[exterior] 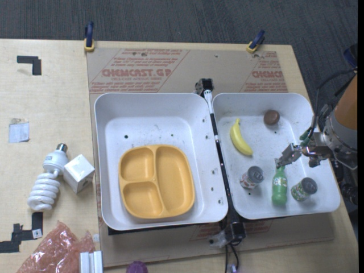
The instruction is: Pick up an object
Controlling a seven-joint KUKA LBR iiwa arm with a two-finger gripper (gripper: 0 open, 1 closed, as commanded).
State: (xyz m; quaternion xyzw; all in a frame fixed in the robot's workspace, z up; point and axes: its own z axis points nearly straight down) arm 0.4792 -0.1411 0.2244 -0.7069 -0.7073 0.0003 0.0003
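The gripper [291, 153] hung over the right bin [296, 104], just above the green bottle [279, 187]; its fingers' state I couldn't tell. Banana [240, 137] lay nearby.

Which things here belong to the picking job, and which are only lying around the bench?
For the job: gripper, right bin, and in it the banana, green bottle, brown ball, two small cans.

Lying about: yellow plate in the left bin, light bulb, white cube, pink bag.
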